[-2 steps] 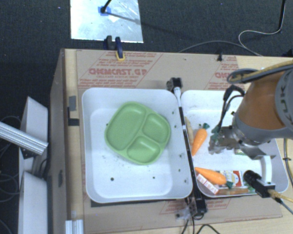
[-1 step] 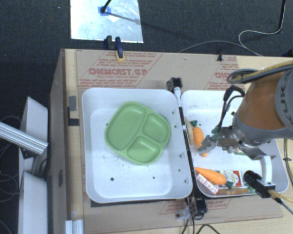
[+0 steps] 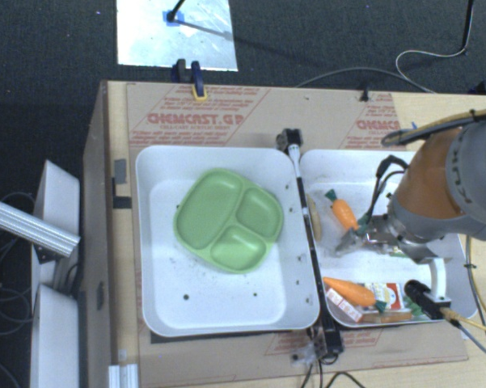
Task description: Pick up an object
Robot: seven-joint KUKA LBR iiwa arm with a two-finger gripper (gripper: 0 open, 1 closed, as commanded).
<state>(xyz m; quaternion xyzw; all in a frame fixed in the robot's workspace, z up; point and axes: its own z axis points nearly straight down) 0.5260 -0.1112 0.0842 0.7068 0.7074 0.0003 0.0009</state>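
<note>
Tool [image 3: 345,243] hangs low in the right bin [image 3: 364,162], its grip state impossible to tell, tips just beside a small carrot [image 3: 343,212], with a second carrot [image 3: 349,290] lying nearer the front wall

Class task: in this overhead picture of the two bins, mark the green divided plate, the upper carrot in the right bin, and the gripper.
green divided plate [image 3: 226,221]: camera view, on its central ridge.
upper carrot [image 3: 343,213]: camera view, on the orange body.
gripper [image 3: 349,243]: camera view, at its fingertips.
</note>
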